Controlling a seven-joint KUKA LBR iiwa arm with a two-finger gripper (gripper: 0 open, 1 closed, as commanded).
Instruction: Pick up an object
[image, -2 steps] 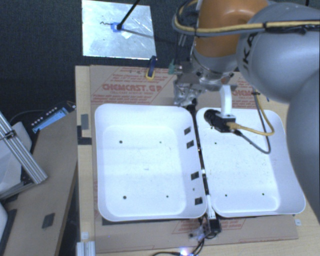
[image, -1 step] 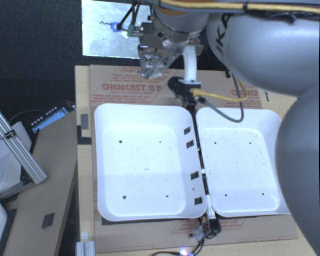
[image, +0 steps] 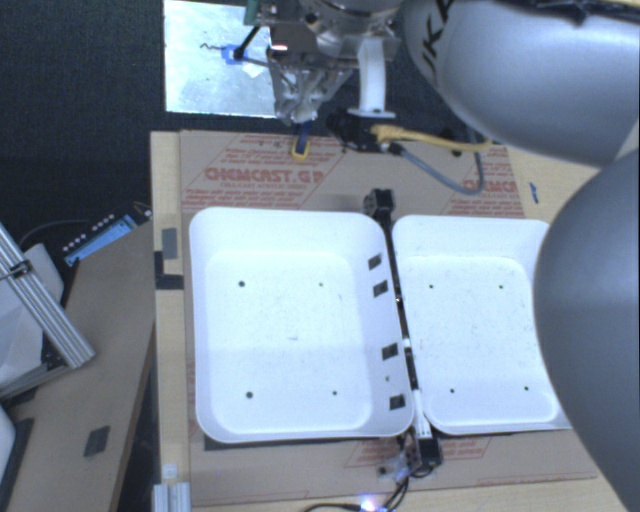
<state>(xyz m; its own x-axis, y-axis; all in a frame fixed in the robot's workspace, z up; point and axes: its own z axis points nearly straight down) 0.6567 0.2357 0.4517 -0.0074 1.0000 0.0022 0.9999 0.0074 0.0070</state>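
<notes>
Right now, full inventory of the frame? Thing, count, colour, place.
Bins: two, white, shallow, side by side on the bench centre.
Clips: several, dark, along the seam where the bins meet.
Board: one, tan with red print, under the bins.
Small object: one, yellow, on the board behind the left bin, just below the gripper; too small to identify.
Aluminium rail: one, silver, far left.
Cable: one, yellow, top centre.
Gripper: one, metallic, top centre.
Arm: one, grey, right side.

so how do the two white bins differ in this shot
The left bin shows whole, all four rounded corners visible; the right bin is partly covered by the grey arm along its right side. The left bin also looks somewhat wider in this view. Both are shallow, white, with small dark dots on the floor, and meet along the clipped middle seam.
</notes>
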